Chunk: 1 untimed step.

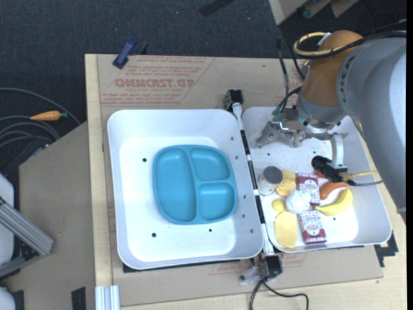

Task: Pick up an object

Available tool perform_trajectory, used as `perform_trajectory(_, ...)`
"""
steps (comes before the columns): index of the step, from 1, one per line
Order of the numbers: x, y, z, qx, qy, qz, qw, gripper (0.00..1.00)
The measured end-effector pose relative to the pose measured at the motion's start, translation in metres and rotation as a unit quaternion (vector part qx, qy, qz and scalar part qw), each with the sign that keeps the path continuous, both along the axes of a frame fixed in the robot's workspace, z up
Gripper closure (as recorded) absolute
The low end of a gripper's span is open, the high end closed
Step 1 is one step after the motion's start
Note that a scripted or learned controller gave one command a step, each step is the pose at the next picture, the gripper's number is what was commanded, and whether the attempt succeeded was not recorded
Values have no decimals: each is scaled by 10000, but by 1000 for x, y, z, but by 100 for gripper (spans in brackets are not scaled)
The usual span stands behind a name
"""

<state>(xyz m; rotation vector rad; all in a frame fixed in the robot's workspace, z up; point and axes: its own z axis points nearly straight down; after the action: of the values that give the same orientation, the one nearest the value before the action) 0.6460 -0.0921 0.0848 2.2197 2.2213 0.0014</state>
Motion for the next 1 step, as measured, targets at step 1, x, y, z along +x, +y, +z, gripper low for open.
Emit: perform_trajectory(1,21,1,0,-1,-2,2,10000,0)
